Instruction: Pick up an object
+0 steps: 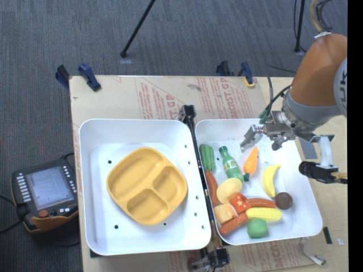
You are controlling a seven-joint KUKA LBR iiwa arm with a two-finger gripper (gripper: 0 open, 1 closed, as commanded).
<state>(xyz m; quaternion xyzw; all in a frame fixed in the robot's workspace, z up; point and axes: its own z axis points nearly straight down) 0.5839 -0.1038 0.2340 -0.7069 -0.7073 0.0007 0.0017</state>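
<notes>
**Mia:** What is on the far left?

**Ben:** A grey control pad [44,192] sits on the floor beside the bench [164,92]. Next comes the left bin [96,135], and a yellow plate [147,185] with three parts lies in its middle.

**Mia:** And the right bin [306,220]?

**Ben:** Toy food. A green cucumber [206,156] lies by its left wall, then a green bottle [229,162], then an orange carrot [250,160], then a yellow banana [270,179]. Near the front edge are a corn cob [262,213] and a green lump [256,227].

**Mia:** Where is the gripper [263,138]?

**Ben:** Over the back of the right bin, just above the carrot. Its fingers are spread wide and hold nothing.
</notes>
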